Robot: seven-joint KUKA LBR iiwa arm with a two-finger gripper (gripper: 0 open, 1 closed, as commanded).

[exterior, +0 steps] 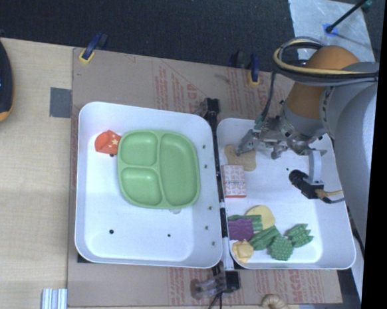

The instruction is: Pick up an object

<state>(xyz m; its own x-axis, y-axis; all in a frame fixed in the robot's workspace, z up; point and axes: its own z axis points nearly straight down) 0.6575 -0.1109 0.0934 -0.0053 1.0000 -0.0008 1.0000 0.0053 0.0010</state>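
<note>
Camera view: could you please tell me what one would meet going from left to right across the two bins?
red toy → green divided plate → pink packet → green leafy toy. The clustered pieces between the last two overlap in the order, so I left them out.

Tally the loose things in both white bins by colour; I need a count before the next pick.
Green: 4 (divided green plastic plate; dark green toy pieces)
Yellow: 2 (yellow toy pieces)
Red: 1 (red round toy)
Purple: 1 (purple toy piece)
Pink-and-white: 1 (small patterned box)
Tan: 1 (flat tan piece)
Total: 10
</note>
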